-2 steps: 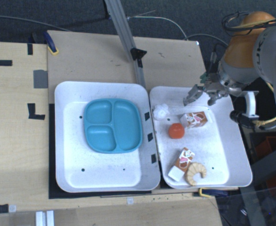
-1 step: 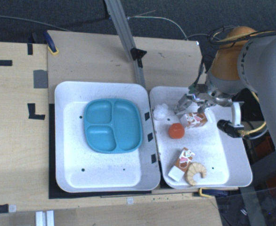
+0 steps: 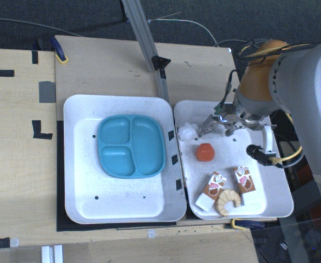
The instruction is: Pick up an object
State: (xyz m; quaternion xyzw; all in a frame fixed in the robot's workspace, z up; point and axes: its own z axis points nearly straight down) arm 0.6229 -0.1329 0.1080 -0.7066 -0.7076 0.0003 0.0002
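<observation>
My gripper (image 3: 218,129) hangs over the back part of the right bin (image 3: 278,193), open, with nothing between its fingers. Just below and left of it a small red round object (image 3: 205,152) lies on the bin floor. A white crumpled object (image 3: 187,130) sits to the gripper's left, near the bin's left wall. At the front of the bin lie two brown-and-white snack packets (image 3: 216,184) (image 3: 244,179), a croissant (image 3: 229,200) and a small white block (image 3: 204,203).
The left bin (image 3: 78,201) holds a blue divided plate (image 3: 131,146). A grey metal post (image 3: 144,34) slants across the bench behind the bins. The arm's grey and orange wrist (image 3: 262,81) and its cables stand over the right bin's back right corner.
</observation>
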